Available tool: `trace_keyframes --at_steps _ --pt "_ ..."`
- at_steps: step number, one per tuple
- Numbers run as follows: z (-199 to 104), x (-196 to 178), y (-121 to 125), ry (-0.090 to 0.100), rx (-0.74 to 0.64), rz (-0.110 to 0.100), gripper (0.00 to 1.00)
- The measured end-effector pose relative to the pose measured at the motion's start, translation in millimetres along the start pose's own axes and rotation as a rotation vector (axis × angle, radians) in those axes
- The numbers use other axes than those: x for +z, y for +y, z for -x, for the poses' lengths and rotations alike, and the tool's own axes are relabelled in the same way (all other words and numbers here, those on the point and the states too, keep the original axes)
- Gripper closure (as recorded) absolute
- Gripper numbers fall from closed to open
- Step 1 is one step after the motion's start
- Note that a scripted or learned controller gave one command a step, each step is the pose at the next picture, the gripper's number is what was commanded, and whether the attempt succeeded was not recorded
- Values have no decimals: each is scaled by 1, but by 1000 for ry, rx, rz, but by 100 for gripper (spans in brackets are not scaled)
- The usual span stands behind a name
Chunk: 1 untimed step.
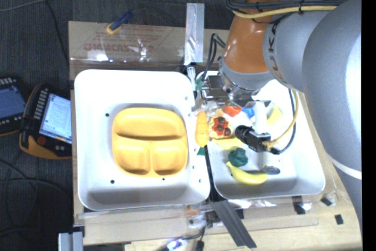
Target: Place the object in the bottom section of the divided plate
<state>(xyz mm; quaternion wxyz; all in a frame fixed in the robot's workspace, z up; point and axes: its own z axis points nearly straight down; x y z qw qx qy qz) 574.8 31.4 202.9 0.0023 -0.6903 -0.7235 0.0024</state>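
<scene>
I see the gripper (226, 104) low over the right bin (305, 179), far-left part, above a toy pile (226, 125). Can't tell jaw state, or which obj is meant. Banana (247, 175) lies nearer me. Plate (150, 141) sits in left bin (88, 126).

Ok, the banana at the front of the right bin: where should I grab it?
Grip the banana across its thick middle, coming straight down. It lies flat and curved along the bin's front, and the green toy crowds its left end, so stay clear of that side.
</scene>
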Motion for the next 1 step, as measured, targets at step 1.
trace_keyframes --at_steps 1 --pt "0 0 0 0 0 0 0"
